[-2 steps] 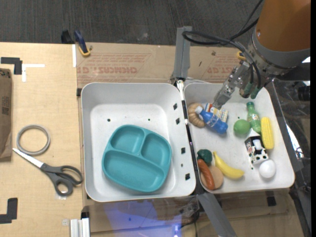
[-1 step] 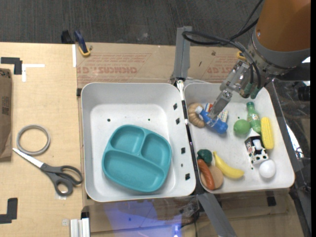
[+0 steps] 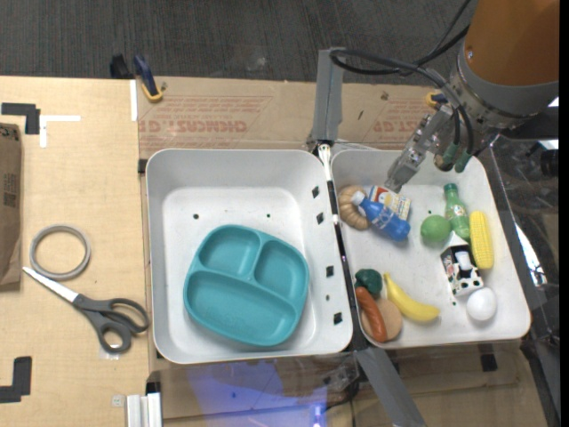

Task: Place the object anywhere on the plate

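1. Camera view: the gripper [image 3: 397,178] hangs over the right bin [image 3: 507,238], just above the blue bottle [image 3: 384,213]; whether it's clenched, I can't tell.
2. The teal plate [image 3: 246,283] lies in the left bin [image 3: 178,203].

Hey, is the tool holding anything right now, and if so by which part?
Nothing is held: the tool hovers just above the blue bottle in the right bin.

Robotics lab: cardboard-lined bench [image 3: 222,114], toy-filled bin [image 3: 507,323]
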